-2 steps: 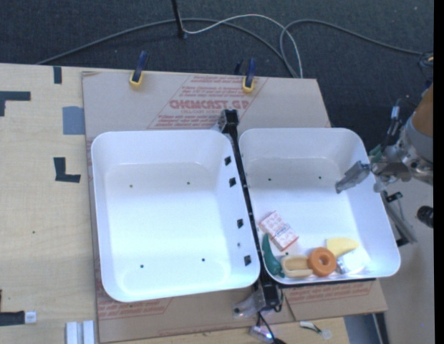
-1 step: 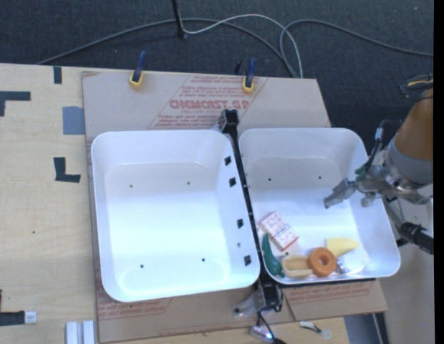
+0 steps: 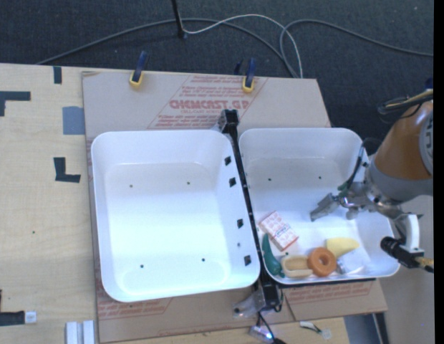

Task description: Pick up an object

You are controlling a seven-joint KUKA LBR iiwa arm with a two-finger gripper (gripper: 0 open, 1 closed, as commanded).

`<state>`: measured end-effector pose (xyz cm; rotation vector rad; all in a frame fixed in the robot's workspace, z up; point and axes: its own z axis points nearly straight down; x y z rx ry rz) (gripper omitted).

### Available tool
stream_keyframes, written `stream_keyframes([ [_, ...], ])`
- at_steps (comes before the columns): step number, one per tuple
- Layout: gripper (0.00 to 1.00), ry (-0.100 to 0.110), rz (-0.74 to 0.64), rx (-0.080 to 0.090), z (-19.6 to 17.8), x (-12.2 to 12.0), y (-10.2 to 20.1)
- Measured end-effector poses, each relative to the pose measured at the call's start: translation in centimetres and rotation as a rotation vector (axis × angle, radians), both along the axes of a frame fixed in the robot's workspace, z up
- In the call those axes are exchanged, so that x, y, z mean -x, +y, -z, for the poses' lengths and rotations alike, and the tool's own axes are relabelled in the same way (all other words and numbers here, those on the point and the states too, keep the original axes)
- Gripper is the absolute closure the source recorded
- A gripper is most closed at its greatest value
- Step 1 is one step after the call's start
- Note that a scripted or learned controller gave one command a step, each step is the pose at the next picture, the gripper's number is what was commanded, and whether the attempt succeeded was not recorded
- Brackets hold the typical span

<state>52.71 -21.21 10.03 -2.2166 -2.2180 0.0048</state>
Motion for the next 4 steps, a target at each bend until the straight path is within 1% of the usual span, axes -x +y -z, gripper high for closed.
stream_keyframes([
  [1,0.0,-0.007,0.0,0.003,1.1,0.0,0.0],
  [2,1.0,-0.008,0.0,0.004,0.0,-0.1,-0.1],
  [3,1.0,-0.011,0.0,0.003,-6.1,-0.7,0.0],
  [4,1.0,-0.01,0.0,0.003,-11.3,-0.8,0.0],
])
